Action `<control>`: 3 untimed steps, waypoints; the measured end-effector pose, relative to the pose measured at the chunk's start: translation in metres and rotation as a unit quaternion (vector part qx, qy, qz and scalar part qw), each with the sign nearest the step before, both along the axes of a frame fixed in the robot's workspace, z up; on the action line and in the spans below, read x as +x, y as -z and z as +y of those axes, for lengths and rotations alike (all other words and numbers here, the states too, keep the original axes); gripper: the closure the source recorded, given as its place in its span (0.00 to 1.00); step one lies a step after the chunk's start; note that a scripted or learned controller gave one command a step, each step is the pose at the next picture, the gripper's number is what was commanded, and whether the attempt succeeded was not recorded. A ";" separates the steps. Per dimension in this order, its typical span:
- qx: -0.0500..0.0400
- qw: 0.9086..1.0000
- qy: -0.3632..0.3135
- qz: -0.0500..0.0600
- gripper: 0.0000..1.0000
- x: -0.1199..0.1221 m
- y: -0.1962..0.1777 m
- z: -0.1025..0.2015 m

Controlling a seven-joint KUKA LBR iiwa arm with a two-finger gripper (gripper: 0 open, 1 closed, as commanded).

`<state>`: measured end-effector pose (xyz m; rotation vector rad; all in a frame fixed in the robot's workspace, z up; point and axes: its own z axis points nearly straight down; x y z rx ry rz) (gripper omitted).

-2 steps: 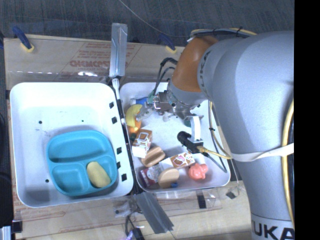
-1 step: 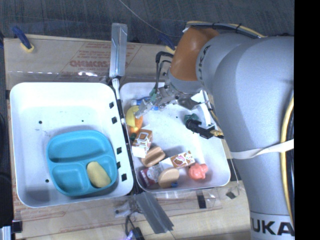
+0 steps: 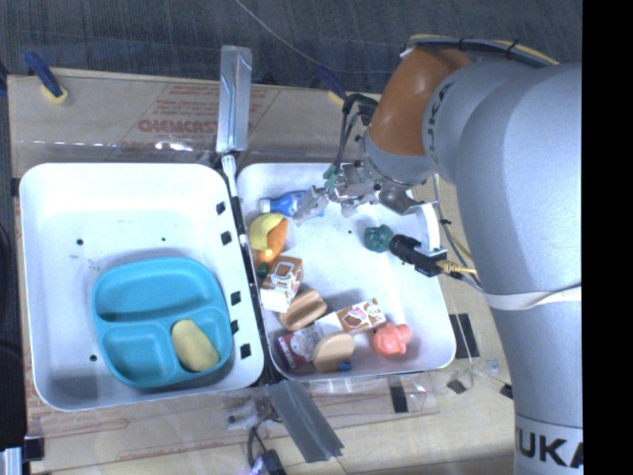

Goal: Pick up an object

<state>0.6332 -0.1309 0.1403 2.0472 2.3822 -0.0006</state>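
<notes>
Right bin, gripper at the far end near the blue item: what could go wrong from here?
1. The gripper sits beside the blue item close to the right bin's far wall; a grab there could clip the wall or push the item away.
2. The toys at the near end, hot dog, pink toy and small carton, lie packed; a pick there may snag neighbours.
3. The arm's cable hangs over the bin near the dark green toy.

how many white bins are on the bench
2. The left bin holds a blue tray with a yellow item; the right bin, beside it, holds the small items under the arm.
</notes>
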 end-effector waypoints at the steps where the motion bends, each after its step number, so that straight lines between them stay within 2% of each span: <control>1: 0.000 1.000 0.018 0.000 0.00 0.023 0.006 0.001; 2: 0.001 0.999 -0.049 0.001 0.00 0.024 0.019 0.030; 3: 0.001 0.998 -0.064 -0.001 0.00 0.015 0.046 0.025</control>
